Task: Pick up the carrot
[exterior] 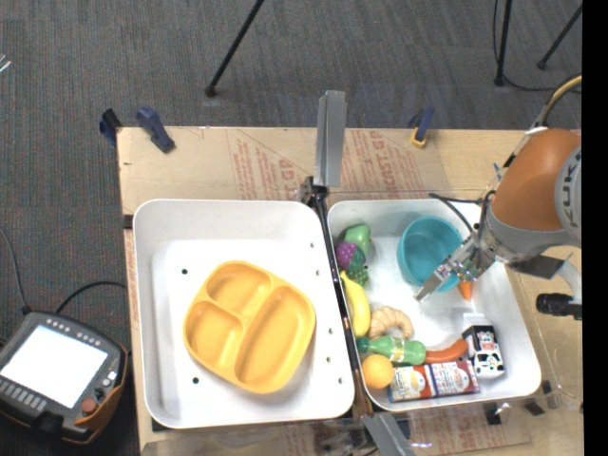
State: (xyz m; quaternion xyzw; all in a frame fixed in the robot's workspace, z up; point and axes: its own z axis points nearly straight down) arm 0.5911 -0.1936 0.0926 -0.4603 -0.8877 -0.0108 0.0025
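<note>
While reaching leftward, the arm (532,193) angles its end effector (446,278) downward.

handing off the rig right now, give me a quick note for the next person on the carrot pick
Gripper: down in the right bin, beside the teal bowl; whether it is open or shut cannot be told.
Carrot: an orange tip shows just under the gripper; most of it is hidden, so this may be the carrot. A second orange piece lies near the front, next to the milk carton.
Done: arm has reached the bin.
Left: confirm a grasp, then lift. No hold is visible yet.
</note>
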